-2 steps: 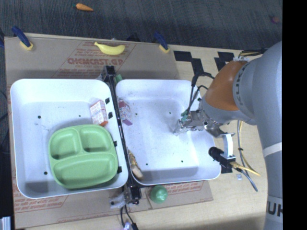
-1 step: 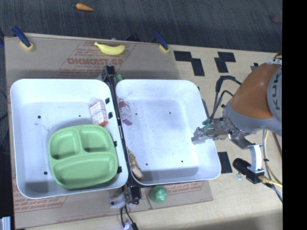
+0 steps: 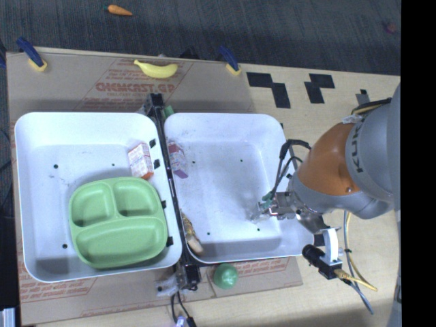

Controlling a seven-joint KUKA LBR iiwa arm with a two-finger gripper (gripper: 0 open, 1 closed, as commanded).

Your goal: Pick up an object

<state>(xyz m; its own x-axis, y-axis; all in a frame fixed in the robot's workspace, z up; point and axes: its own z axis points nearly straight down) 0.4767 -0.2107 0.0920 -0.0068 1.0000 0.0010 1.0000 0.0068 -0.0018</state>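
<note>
A small red-and-white packet (image 3: 139, 160) lies in the left bin (image 3: 41, 135) just above the green divided tray (image 3: 119, 221). The claw (image 3: 262, 208) hangs low over the right bin (image 3: 225, 131) — whether it grips anything I cannot tell. Cardboard (image 3: 102, 80) on the worktop reads "CHEMCAST GP"; a banana (image 3: 156, 67) rests there — dark carpet (image 3: 204, 12) lies beyond.

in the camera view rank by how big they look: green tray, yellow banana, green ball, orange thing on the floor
1. green tray
2. yellow banana
3. green ball
4. orange thing, smallest, though it lies on the floor, farther from the camera.
</note>
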